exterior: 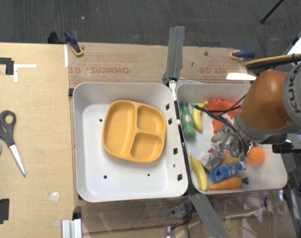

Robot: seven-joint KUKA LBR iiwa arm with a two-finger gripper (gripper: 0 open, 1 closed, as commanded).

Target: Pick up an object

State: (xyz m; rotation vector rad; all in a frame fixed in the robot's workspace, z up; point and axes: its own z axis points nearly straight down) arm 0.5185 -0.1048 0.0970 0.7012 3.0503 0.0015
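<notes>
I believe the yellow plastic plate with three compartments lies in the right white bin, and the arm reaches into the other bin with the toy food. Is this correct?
Not quite. The yellow three-compartment plastic plate lies in the left white bin, not the right one. The rest holds: the camera view shows the arm's claw down in the right white bin, among the toy food.

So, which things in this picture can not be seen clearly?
- Gripper in the camera view: the arm's bulk covers it, so open or shut is unclear.
- Orange toy: partly under the arm.
- Scissors: the left edge cuts off one handle.
</notes>
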